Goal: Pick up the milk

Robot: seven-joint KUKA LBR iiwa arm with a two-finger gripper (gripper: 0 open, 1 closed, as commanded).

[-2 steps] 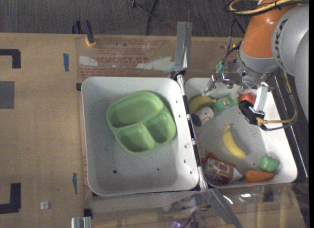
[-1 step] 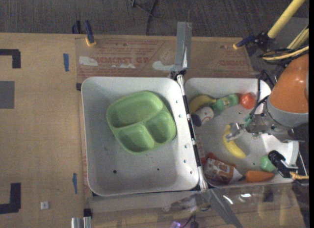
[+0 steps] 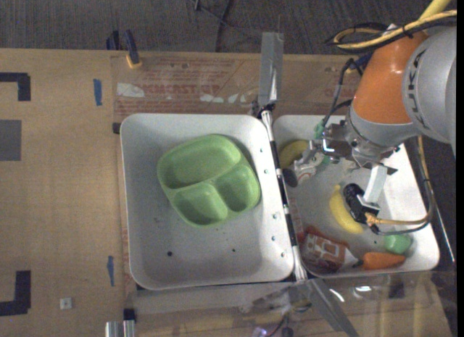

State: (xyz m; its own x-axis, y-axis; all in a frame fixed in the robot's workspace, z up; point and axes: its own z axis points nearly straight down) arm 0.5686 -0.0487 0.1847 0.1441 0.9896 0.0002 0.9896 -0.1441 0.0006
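A: Two white bins side by side on the bench (image 3: 58,183). Count the left bin (image 3: 130,205) for me.

B: One thing there: a single green plate (image 3: 209,180) with three compartments, about mid-bin and a touch toward the far edge.

A: And the right bin (image 3: 315,209)?

B: Busier, five loose things. One milk (image 3: 323,248), a red-brown carton with a white patch, is down in the near-left corner close against the left wall. It's lying flat, as far as this slant lets me judge.

A: Anything yellow?

B: Two. One yellow piece (image 3: 292,151) sits up by the far-left corner, and one banana (image 3: 342,216) is out on the middle of the bin floor. Then there's one orange piece (image 3: 383,260) along the near edge, toward the near-right corner, and one small green piece (image 3: 398,243) just beside it on its far side.

A: Where's the arm?

B: The arm (image 3: 395,89) comes in over the far-right corner with its orange band showing. The gripper (image 3: 306,169) is low by the left wall, just beside the yellow piece on its near side.

A: Apart or together?

B: I cannot tell from up here. The gripper is apart from the milk, with bare bin floor between the two.
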